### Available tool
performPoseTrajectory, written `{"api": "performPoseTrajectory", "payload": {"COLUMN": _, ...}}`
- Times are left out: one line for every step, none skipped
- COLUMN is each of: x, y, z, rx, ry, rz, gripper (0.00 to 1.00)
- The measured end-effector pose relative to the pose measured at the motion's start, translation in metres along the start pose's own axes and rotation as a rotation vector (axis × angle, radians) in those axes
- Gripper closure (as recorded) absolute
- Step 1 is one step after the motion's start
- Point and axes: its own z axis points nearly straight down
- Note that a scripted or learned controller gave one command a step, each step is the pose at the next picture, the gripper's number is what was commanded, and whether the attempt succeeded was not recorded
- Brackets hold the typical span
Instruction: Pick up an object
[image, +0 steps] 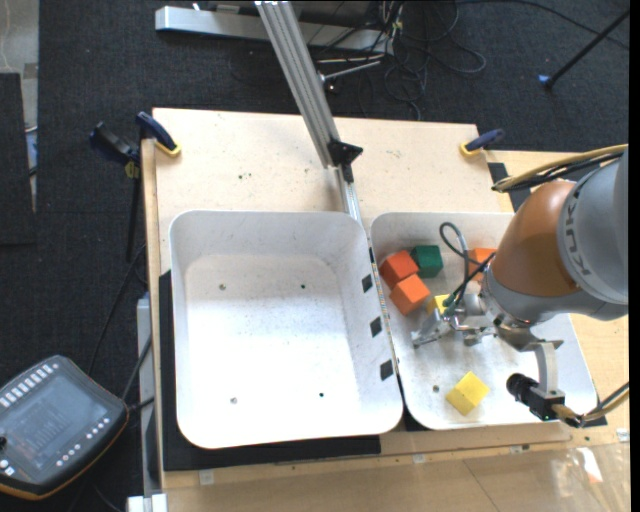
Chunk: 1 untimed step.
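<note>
So the arm (560, 250) comes in from the right and hangs over the right bin (430, 405), with the gripper (452, 325) down low near the middle of it. Can't tell how it's set or whether it's got anything. Two orange blocks (404, 280) sit touching each other just left of it, a green block (427, 260) right behind them, and a yellow block (467, 392) near the front edge. The left bin (190, 250) is beside it on the surface (260, 165).
</note>
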Motion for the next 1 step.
{"api": "performPoseTrajectory", "payload": {"x": 0.0, "y": 0.001, "z": -0.0125, "rx": -0.004, "ry": 0.0, "rz": 0.0, "gripper": 1.0}}
